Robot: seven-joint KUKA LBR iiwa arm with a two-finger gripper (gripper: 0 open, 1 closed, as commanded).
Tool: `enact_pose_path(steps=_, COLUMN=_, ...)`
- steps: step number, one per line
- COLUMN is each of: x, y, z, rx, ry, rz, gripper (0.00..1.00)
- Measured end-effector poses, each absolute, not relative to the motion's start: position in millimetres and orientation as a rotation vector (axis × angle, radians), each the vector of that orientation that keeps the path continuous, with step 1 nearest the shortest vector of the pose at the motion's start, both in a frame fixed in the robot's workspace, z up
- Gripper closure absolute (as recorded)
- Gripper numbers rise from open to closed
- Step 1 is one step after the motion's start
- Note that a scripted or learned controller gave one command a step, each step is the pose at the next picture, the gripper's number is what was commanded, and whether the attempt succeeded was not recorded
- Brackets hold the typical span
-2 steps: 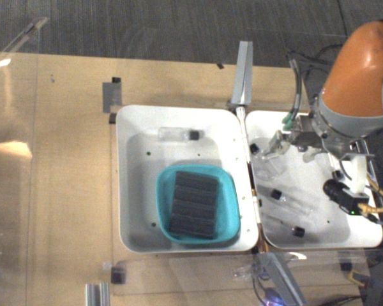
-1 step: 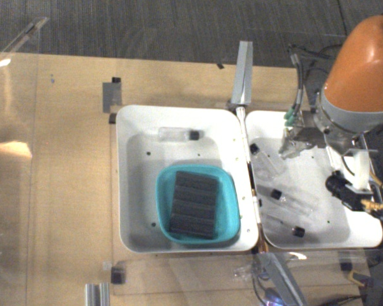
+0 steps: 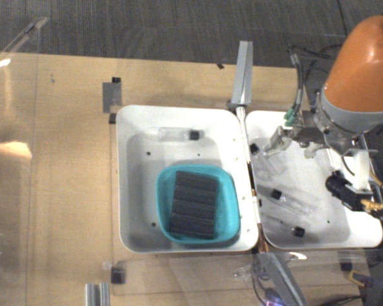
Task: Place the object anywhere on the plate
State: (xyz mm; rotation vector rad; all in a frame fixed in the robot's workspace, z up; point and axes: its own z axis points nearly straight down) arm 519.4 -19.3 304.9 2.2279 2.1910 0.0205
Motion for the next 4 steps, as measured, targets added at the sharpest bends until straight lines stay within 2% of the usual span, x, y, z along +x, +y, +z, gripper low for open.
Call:
enact_pose_path(steps=1, x=521.7, y=-18, z=316, rx=2.216, ry=2.194, rz=0.028, gripper=1.0)
enact_pose_path(steps=2, x=521.7, y=-18, z=316, rx=2.216, ry=2.194, rz=0.027, gripper=0.0)
enact_pose_path(steps=3, x=488.9, y=-57, z=432, rx=2.33, ry=2.091, rz=0.014, gripper=0.0)
enact_pose_path(steps=4, x=488.9, y=-143, z=437, rx=2.275, ry=2.149, rz=0.009, gripper=0.0)
